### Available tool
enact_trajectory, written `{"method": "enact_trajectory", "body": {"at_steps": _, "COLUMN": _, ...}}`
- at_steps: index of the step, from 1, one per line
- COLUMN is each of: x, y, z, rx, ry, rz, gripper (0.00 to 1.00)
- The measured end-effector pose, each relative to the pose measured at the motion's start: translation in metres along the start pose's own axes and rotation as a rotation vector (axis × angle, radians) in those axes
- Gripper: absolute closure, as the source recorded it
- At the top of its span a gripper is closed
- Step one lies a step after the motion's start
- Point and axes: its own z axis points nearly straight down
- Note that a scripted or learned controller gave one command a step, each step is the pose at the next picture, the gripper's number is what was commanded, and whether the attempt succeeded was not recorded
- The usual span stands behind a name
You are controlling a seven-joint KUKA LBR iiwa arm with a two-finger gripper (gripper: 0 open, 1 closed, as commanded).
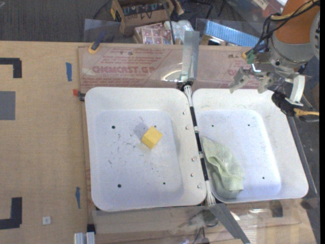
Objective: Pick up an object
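You look down on 2 shallow white bins side by side on a brown bench. In the left bin, a small yellow block sits slightly above center, tilted, apart from the walls. In the right bin, a crumpled pale green cloth lies against the left wall, in the near left corner. At the upper right, your gripper hangs over the right bin's far edge, its 2 fingers spread apart and pinching nothing.
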Motion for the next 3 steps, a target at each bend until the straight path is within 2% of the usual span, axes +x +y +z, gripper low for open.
{"method": "enact_trajectory", "body": {"at_steps": 1, "x": -0.013, "y": -0.052, "z": -0.104, "rx": -0.003, "ry": -0.001, "rz": 0.068, "gripper": 0.00}}
{"method": "enact_trajectory", "body": {"at_steps": 2, "x": -0.014, "y": -0.120, "z": -0.193, "rx": -0.002, "ry": -0.001, "rz": 0.035, "gripper": 0.00}}
{"method": "enact_trajectory", "body": {"at_steps": 3, "x": 0.022, "y": -0.160, "z": -0.188, "rx": 0.002, "ry": 0.000, "rz": 0.195, "gripper": 0.00}}
